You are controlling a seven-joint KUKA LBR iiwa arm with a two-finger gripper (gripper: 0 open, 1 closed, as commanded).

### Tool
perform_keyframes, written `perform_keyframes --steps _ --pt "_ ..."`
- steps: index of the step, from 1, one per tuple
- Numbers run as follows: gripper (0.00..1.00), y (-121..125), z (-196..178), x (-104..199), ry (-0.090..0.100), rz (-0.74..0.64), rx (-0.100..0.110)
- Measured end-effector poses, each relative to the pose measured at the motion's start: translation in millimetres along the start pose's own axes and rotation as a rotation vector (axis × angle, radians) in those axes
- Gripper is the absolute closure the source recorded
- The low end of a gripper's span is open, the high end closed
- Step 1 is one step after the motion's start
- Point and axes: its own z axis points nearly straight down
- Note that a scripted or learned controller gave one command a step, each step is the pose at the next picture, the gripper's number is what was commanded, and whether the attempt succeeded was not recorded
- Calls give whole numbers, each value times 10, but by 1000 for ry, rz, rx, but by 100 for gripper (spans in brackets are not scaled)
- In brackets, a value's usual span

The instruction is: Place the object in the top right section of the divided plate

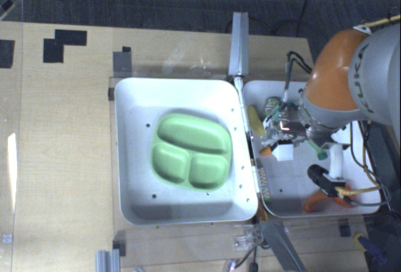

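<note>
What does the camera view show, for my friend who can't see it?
A grey and orange robot arm reaches from the right, its end effector low over the right bin among small objects. A green divided plate sits in the left bin; nothing lies in its sections.

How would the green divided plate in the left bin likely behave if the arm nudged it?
The green divided plate looks moulded and rigid, so it would probably slide as one piece rather than flex. It lies low and flat on the left bin, so tipping seems unlikely. The bin floor looks smooth, so a light push could make it skate or turn.
</note>
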Motion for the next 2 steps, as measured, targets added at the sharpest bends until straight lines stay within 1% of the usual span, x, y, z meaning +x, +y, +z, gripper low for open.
perform_keyframes --steps 1,2 --pt "100 324 -370 617 1 -36 0" --pt "100 125 -415 1474 1 -65 1"
